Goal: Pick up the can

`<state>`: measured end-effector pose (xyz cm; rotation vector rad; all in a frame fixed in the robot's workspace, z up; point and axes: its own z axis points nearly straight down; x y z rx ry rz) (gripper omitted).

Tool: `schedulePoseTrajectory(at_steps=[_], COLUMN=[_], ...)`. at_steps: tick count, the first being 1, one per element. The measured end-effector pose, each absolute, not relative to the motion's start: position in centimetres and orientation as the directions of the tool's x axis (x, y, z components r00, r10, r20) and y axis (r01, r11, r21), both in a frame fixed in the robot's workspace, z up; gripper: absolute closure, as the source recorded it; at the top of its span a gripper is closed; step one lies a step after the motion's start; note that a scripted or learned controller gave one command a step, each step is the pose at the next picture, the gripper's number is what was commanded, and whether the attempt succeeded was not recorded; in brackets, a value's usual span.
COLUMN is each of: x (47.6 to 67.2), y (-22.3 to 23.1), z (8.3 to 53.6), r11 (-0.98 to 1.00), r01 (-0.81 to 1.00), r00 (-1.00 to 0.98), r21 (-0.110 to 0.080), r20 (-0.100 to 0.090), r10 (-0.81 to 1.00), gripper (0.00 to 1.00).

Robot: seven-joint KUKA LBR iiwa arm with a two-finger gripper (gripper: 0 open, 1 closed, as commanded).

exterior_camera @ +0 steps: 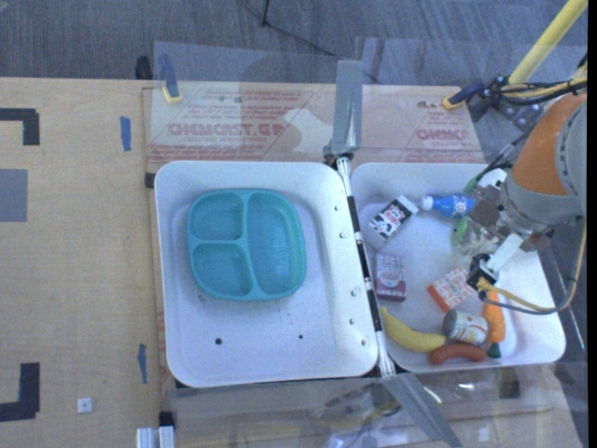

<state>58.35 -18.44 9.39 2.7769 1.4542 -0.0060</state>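
Just one can [464, 326], sitting in the right bin's [424, 259] near corner between one banana [410, 334] and one carrot [495, 325]. The gripper [474, 234] is farther back, and I can't tell how open it is. One teal plate [247, 245] in the left bin [270, 343].

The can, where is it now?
In the camera view, the can lies in the right bin near its bottom edge, between the banana and the carrot.

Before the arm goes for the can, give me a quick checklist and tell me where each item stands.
1. Can in view: ok, at the front of the right bin.
2. Hand over the can: not ok, it is farther back, near the bottle.
3. Room around the can: not ok, with the banana, carrot and sausage close by.
4. Can held: not ok, it rests in the bin.
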Motion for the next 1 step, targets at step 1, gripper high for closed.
schedulePoseTrajectory(at_steps=[1], x=[58.33], y=[-19.65], z=[21.79], r11=[-0.625], r01=[0.781], r00=[0.625], r21=[-0.005], r20=[-0.004], r10=[0.781], gripper=[1.00])
